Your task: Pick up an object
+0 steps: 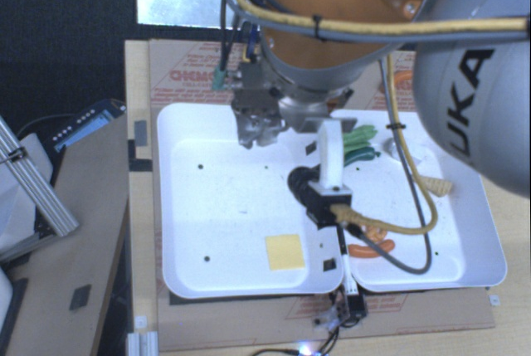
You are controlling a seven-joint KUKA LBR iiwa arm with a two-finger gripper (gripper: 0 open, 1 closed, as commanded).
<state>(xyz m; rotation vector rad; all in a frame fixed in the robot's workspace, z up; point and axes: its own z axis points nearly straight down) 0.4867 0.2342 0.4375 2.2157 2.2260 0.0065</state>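
Note:
A flat yellow square point(284, 251) lies near the front right corner of the left bin point(187, 180). In the right bin point(465, 238) a green object point(358, 143) sits at the back, an orange object point(371, 247) at the front by the divider, and a tan piece point(439, 187) toward the right. My gripper point(259, 129) hangs over the back right part of the left bin, well behind the yellow square. Nothing is visible in it.
The arm's orange band and grey body cover the top and right of the view. A white bracket point(331, 155) with a black mount point(314, 192) and yellow cable point(390, 223) hangs over the divider between the bins. Cardboard point(191, 72) lies under the bins.

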